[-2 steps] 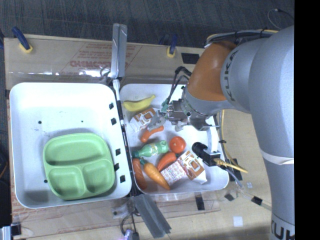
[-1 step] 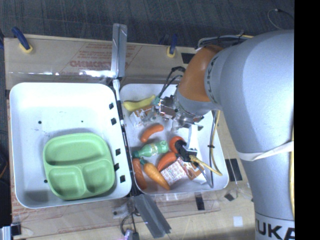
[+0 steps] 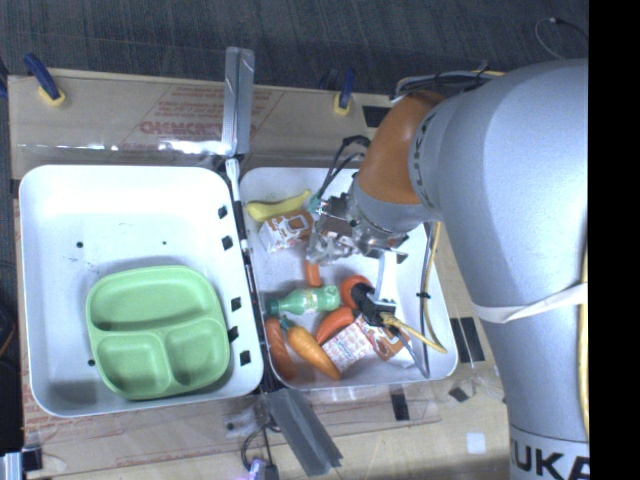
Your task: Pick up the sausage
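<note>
A workbench (image 3: 120, 118) with a pale wooden top is seen from above at a slant, its surface printed with faint red lettering (image 3: 185, 118). Two blue clamps (image 3: 42, 78) are fixed along its far edge, one at the left corner and one (image 3: 346, 90) near the middle. Beyond the bench, a dark grey carpeted floor (image 3: 300, 13) is spread across the top of the view. A grey metal bar (image 3: 238, 98) is set upright across the bench's far side. Small black tape marks (image 3: 462, 333) are stuck near the bench's right front. Even, soft light is cast over everything.

Reddish-brown sausage (image 3: 277, 352), right bin's front-left corner
</note>
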Controlling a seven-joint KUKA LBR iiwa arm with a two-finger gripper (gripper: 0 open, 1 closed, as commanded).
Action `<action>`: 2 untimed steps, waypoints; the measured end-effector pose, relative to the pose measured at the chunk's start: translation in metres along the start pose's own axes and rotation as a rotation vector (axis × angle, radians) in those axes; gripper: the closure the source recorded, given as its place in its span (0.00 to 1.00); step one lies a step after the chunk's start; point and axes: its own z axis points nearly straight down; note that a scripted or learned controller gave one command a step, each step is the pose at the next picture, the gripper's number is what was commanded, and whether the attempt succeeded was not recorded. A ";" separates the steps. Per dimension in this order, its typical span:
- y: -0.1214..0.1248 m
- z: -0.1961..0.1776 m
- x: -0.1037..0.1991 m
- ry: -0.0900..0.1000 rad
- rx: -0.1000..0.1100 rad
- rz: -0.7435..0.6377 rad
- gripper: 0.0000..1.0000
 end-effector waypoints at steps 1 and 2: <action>-0.078 -0.115 0.058 0.000 -0.007 0.284 1.00; -0.078 -0.115 0.058 0.000 -0.007 0.284 0.00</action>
